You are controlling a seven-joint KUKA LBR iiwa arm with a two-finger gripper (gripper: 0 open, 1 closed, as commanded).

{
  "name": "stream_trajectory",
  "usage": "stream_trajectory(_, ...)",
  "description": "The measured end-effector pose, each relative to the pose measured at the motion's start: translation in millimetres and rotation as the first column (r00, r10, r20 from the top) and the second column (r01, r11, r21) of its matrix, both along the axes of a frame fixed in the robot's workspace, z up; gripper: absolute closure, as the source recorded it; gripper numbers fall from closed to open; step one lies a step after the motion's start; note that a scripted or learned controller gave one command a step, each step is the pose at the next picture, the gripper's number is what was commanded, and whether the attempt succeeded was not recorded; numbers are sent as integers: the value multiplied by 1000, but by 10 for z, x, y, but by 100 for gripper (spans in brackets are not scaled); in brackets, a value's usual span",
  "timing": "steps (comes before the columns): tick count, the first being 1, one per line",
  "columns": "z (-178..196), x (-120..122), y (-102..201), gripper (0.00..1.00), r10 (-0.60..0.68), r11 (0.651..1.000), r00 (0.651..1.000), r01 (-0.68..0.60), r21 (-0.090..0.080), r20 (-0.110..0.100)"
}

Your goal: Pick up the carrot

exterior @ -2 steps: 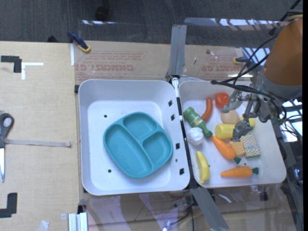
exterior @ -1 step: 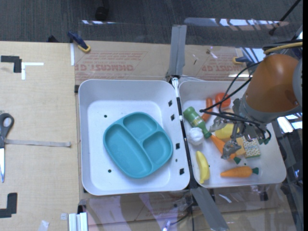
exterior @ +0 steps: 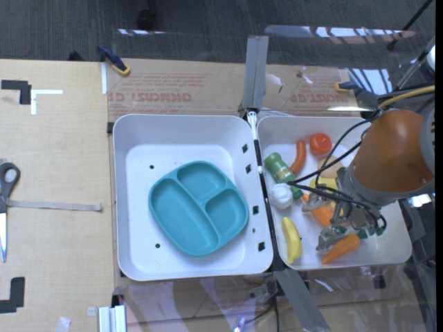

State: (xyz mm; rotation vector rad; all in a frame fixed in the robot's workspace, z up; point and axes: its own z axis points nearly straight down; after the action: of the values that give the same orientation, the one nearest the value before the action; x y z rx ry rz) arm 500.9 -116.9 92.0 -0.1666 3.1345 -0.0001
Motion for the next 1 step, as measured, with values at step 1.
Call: stream_trajectory(1, 96, 27, 9, 100, 4, 1000, 1000, -4, -1, 5)
